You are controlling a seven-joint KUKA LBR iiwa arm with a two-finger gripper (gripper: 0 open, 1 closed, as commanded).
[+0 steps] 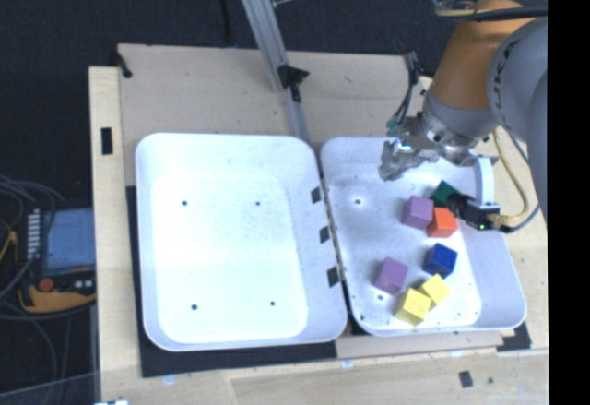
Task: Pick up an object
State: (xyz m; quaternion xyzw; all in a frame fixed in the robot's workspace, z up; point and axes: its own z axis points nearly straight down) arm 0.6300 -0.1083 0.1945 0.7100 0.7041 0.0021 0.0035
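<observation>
Two white bins sit side by side on the bench (212, 85). Left bin (157, 209) and right bin (364, 219); the right one holds two purple blocks (418, 211), an orange block (444, 222), a blue block (441, 259), two yellow blocks (414, 304) and a green block (446, 194). End effector (395, 160) hovers over its far end, grip state unclear

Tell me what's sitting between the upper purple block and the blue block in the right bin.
In the camera view, the orange block sits between the upper purple block and the blue block, touching the purple one's right side.
</observation>
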